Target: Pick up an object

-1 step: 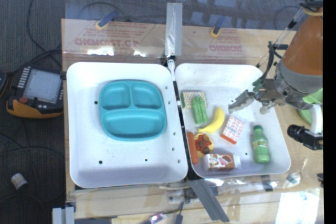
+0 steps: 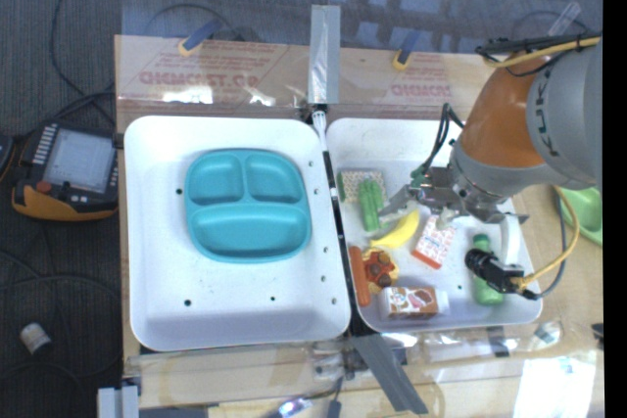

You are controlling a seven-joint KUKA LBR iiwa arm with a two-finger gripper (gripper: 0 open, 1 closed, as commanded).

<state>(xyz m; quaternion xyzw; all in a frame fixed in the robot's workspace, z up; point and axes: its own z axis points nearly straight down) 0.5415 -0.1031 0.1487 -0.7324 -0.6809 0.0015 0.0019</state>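
The right bin (image 2: pixel 392 128) holds several small items. Among them are a yellow banana (image 2: pixel 397 233), a green stick-shaped piece (image 2: pixel 369 206), a speckled card (image 2: pixel 359 181) and a red and white packet (image 2: pixel 432 248). There is also a red and orange toy (image 2: pixel 377 265), a white and brown carton (image 2: pixel 411 301) and a green piece (image 2: pixel 487 287) at the right wall. My gripper (image 2: pixel 423 199) hangs low over the middle of this bin, just above and right of the banana and beside the packet. The wrist hides what lies under it.
The left bin (image 2: pixel 157 289) bears a teal divided plate (image 2: pixel 248 206). A raised divider (image 2: pixel 331 210) separates the two bins. A black cable end (image 2: pixel 490 267) dangles from the arm over the right bin's right side. A handheld pendant (image 2: pixel 64 171) lies off the bench at left.
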